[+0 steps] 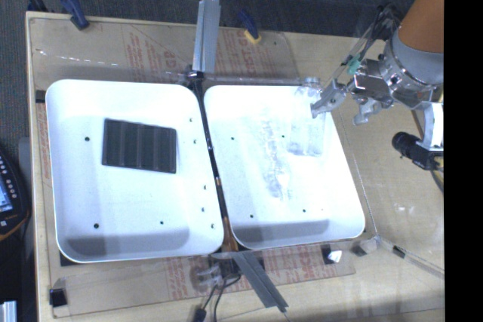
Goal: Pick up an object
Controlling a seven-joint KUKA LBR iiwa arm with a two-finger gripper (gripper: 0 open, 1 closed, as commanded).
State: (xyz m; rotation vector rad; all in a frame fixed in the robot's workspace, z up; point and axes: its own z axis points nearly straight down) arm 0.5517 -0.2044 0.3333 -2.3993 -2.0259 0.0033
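Observation:
A dark ribbed rectangular pad (139, 145) lies flat in the left bin (68, 222), towards its back. Clear, see-through plastic (275, 162) lies crumpled across the middle of the right bin (332, 226). Another clear piece (308, 128) shows near that bin's back right corner, right below and left of my gripper (343, 111). My gripper hangs over the right bin's back right rim, reaching in from the right. Whether the clear piece touches the gripper or lies in the bin below it is unclear.
A metal bar (206, 34) stands behind the divide between the bins, with blue clamps (74, 10) along the bench's back edge. Another bar (256, 279) sits at the front. Bare bench (400, 215) lies right of the right bin.

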